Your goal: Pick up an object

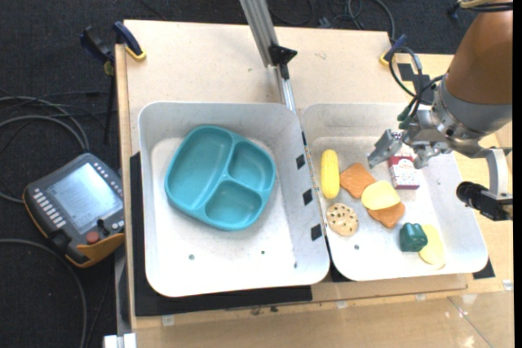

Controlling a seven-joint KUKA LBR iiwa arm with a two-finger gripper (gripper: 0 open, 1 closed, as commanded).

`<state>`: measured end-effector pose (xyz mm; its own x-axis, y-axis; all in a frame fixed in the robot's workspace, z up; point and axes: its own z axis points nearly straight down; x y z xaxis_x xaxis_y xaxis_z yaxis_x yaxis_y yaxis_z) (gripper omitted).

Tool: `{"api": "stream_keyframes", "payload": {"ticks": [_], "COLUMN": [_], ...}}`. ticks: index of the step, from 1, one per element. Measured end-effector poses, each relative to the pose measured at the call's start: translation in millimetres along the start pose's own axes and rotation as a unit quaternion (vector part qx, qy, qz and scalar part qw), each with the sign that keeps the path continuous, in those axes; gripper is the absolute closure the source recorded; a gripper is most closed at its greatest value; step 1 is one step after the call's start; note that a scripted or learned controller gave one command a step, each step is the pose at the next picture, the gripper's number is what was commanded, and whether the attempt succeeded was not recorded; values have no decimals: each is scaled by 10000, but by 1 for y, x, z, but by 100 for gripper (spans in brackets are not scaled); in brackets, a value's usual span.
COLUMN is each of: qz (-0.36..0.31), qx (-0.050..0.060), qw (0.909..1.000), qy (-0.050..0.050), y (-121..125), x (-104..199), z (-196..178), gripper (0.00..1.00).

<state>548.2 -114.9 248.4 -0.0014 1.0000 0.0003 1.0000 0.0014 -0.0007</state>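
From above, my jaws [405, 144] hang over the far part of the right bin [465, 257], spread open and holding nothing. Just beneath them stands a small red and white carton [403, 174]. To its left lie an orange wedge [356, 179], a yellow corn cob [329, 174] and, nearer, a cookie [342, 218]. A yellow slice [380, 196] rests on another orange piece [390, 213]. Nearer on the right sit a green piece [413, 236] and a pale yellow one [433, 251]. The left bin [163, 257] on the table [212, 61] holds a teal divided plate [221, 176].
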Motion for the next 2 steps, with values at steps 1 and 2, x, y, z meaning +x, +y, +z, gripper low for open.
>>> {"api": "stream_keyframes", "payload": {"ticks": [1,2], "qz": [2,12], "qx": [0,25], "qw": [10000,10000], "qy": [0,-1], "y": [0,-4], "x": [0,-8], "z": [0,49], "gripper": [0,0]}}
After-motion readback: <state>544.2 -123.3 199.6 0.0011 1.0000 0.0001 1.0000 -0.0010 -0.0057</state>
